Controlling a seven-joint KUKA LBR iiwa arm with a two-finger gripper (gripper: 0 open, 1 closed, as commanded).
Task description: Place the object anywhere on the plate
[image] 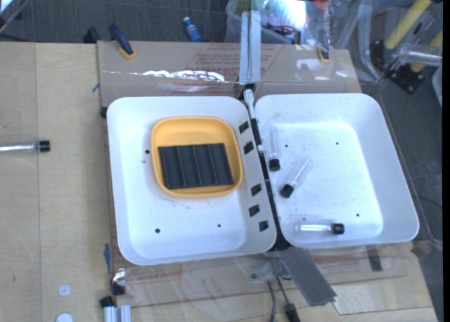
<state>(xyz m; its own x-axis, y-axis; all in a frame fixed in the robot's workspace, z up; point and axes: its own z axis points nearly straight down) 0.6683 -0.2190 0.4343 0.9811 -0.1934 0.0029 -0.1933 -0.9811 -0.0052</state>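
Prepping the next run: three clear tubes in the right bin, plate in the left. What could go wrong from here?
1. The tubes are thin, see-through and round, so a grasp could slip or roll them.
2. One tube lies close to the right bin's inner wall, probably leaving little finger room.
3. A dark ribbed block covers most of the yellow plate; a dropped tube may roll off.

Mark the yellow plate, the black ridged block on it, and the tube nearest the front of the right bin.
Yellow plate (pixel 162 133): camera view, bare rim at upper left.
Black ridged block (pixel 195 165): camera view, its middle.
Front tube (pixel 318 228): camera view, clear body.
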